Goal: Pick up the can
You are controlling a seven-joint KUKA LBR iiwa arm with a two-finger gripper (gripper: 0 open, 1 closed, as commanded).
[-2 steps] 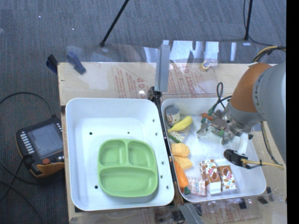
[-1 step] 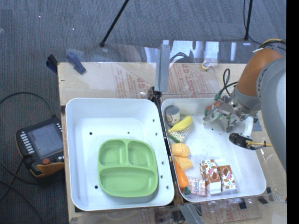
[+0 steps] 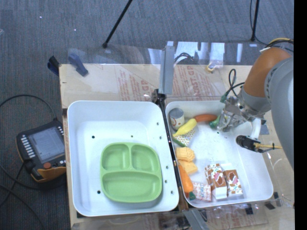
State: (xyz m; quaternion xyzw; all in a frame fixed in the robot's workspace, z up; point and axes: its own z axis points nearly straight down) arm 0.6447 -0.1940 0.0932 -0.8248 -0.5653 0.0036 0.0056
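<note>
My end effector [image 3: 225, 120] sits low at the far right of the right white bin [image 3: 261, 176]; can't tell its grip state. The small grey metal can [image 3: 177, 117] stands upright in that bin's far left corner, just beside a yellow toy banana [image 3: 186, 127], well apart from me.

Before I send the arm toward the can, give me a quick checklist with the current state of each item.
1. Can located: ok, back left corner of the right bin.
2. Can upright: cannot tell at this size.
3. Room around the can: not ok, a banana lies close beside it and the bin wall hems it in.
4. Pincer over the can: not ok, it sits well to the right, near a carrot.
5. Pincer free of other items: cannot tell.
6. Left bin uninvolved: ok, it bears the green tray.
</note>
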